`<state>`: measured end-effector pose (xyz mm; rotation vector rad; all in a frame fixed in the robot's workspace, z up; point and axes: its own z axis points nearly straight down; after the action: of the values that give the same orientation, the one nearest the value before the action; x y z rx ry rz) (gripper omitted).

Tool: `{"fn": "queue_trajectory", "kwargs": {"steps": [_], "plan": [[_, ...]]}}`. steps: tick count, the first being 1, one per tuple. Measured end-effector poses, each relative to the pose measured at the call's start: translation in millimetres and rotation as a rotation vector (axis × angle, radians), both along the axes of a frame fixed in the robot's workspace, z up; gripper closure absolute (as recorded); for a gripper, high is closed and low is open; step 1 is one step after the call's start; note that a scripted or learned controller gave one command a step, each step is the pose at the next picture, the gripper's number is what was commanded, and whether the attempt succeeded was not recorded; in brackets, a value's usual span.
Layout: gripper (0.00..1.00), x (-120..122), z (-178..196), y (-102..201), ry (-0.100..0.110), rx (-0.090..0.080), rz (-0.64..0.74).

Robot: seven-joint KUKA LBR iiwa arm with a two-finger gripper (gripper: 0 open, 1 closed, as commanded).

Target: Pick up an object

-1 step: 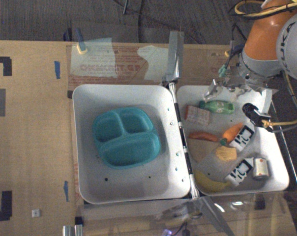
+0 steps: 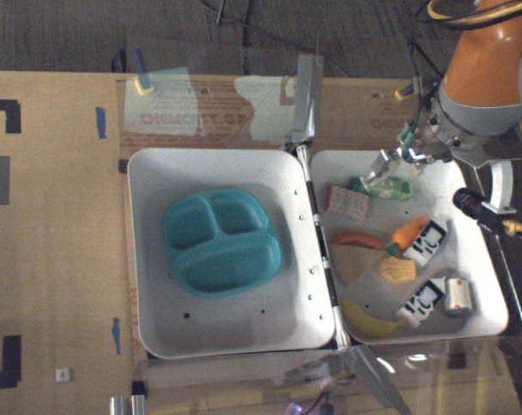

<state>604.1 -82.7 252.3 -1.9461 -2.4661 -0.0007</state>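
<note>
The gripper (image 2: 384,169) hangs over the far part of the right bin (image 2: 486,318), reached in from the right under the grey arm with its orange band (image 2: 490,46). Its 2 fingers (image 2: 378,164) look slightly apart, tips low over a green object (image 2: 391,188) lying at the far side of that bin. Nothing can be seen clamped between the fingers; whether the tips touch the green object cannot be told.

The right bin holds the loose things. A small pinkish-brown pad (image 2: 347,202) lies just left of the green object. Nearer, a red chili (image 2: 358,240) lies across the bin floor, and a carrot (image 2: 408,234) sits to its right, touching a black-and-white block (image 2: 429,240). A tan cracker-like piece (image 2: 397,271) lies near the middle. At the near edge a banana (image 2: 369,320) curves along the wall, with a second black-and-white block (image 2: 422,301) and a small silver can (image 2: 456,294) to its right.

The left bin (image 2: 149,318) holds 1 teal divided plate (image 2: 221,240), face down or up cannot be told, resting near its centre.

Both bins sit on a tan bench (image 2: 45,258) marked with black corner marks and bits of blue tape (image 2: 100,121). A clear plastic sheet (image 2: 209,102) lies at the far side, and dark carpet (image 2: 88,15) with cables lies beyond.
</note>
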Motion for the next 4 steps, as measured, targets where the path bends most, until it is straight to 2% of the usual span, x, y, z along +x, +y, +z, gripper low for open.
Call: {"fn": "queue_trajectory", "kwargs": {"steps": [1, 2, 3, 4], "plan": [[0.0, -28.7, -85.9, -47.8, 0.0, 0.0, -0.108], [0.0, -42.6, -162.7, -98.2, -0.01, -0.005, 0.115], [1.0, -40.2, -150.2, -100.4, -0.02, -0.011, 0.113], [0.0, -40.3, -150.3, -100.5, -0.019, -0.011, 0.113]]}}
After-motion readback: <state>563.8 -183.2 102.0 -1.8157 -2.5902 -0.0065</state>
